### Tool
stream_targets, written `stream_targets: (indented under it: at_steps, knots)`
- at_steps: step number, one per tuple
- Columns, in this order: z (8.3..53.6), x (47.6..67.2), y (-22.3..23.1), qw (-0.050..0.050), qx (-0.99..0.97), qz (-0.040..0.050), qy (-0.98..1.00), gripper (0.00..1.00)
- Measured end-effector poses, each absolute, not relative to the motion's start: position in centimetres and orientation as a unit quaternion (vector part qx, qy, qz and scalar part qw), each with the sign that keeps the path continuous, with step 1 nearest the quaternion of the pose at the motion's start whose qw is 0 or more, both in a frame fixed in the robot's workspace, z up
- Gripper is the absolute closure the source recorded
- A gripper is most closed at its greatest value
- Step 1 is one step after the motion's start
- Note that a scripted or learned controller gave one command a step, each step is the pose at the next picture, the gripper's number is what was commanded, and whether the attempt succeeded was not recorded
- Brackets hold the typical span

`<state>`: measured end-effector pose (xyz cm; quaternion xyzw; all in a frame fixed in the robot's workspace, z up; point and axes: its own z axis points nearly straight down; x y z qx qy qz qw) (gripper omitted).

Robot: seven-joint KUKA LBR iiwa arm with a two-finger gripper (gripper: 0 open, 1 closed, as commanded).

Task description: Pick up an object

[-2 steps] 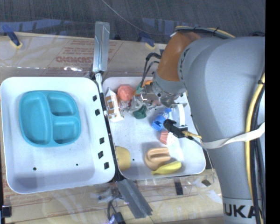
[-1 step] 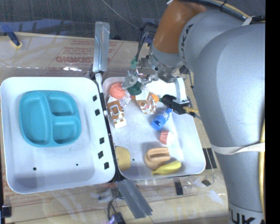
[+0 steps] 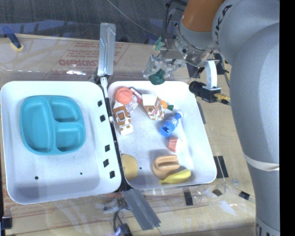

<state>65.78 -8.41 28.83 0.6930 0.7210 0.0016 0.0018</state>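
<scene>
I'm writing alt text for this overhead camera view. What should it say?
A grey robot arm's gripper hangs above the far edge of the right white bin, with a small dark green object at its fingertips. That bin holds small toys, including a banana; the left bin holds a blue divided tray.

Light wooden bench (image 3: 49, 53) under clear plastic sheet, grey tape strips (image 3: 107, 48); dark carpeted floor (image 3: 64, 4) beyond.

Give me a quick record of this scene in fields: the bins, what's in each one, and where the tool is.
left bin: holds a blue divided tray
right bin: holds mixed toys, among them a banana, a blue bottle and an orange ball
arm: reaches in from the right
tool: over the right bin's far edge
in tool: a dark green object between the fingers
</scene>
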Motion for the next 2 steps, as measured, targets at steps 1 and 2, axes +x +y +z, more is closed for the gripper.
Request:
stream_targets:
  at_steps: [1,2]
  knots:
    - [30.0,65.7,-7.4,-0.001,0.726,-0.0019,0.687,1.00]
    - [21.5,56.0,-5.6,-0.005,0.741,-0.0049,0.671,1.00]
